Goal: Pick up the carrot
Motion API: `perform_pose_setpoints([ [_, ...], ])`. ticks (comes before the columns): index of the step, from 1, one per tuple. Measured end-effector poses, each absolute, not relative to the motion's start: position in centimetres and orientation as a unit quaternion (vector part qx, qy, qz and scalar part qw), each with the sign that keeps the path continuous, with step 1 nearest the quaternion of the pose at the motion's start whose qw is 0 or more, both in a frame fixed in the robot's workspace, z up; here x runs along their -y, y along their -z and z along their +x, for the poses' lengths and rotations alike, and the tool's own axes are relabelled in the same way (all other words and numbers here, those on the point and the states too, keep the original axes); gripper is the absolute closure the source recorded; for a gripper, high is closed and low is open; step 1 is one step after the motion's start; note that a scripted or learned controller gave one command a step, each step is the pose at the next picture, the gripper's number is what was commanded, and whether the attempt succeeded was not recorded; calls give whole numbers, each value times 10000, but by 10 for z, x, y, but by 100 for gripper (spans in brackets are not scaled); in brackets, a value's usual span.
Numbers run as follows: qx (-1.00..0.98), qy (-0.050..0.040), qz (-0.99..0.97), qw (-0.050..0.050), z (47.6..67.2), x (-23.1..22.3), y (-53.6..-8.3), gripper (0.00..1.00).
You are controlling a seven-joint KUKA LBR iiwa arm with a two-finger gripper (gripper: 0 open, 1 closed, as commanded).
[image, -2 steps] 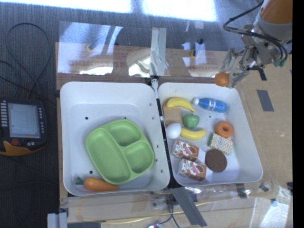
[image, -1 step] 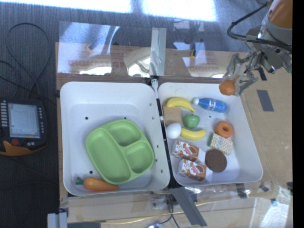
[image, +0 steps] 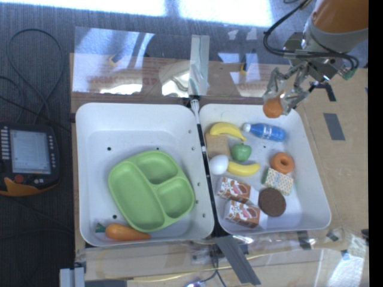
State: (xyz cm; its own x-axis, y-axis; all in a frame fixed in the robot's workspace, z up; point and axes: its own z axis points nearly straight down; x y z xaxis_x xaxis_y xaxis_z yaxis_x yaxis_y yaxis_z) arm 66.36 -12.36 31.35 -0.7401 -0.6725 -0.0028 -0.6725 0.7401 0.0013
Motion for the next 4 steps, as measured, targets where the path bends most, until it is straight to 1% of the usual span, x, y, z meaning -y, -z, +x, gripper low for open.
perform_pose_setpoints([
  [1,-8263,-13,-5633,16,669,109,-288,100],
  [2,-7691,-9,-6392,16,669,62,-288,100],
  [3,-6532,18,-7572,41,668,65,-370,100],
  [4,-5868,-52,-8097,-1,592,40,-250,100],
])
